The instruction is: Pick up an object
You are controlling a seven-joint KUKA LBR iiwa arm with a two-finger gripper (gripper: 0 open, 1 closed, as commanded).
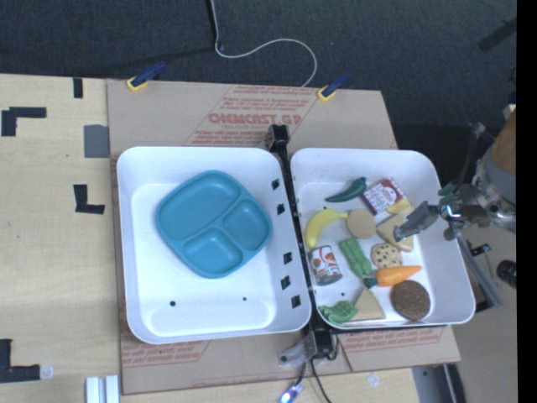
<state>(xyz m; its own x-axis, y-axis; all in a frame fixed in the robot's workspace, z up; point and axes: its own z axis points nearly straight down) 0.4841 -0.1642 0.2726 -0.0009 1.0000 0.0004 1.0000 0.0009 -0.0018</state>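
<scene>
A: Camera view from above: the pincer [417, 222] reaches in over the right wall of the right bin [450, 263]. It hangs above the crowded toys. I cannot tell how wide it is open, and I see nothing held in it.

B: What sits under it?

A: A speckled cookie [387, 254] is just below it, and an orange carrot [395, 274] lies lower. A round brown cookie [411, 300] sits near the bottom right corner. A yellow banana [320, 223] and a small can [325, 263] lie close to the middle wall. A green pepper [346, 191] lies up top.

B: Is there any free room?

A: Yes, bare white floor along the top edge of that bin. The left bin [138, 296] has a blue plate [213, 222], with bare floor along its bottom edge.
</scene>
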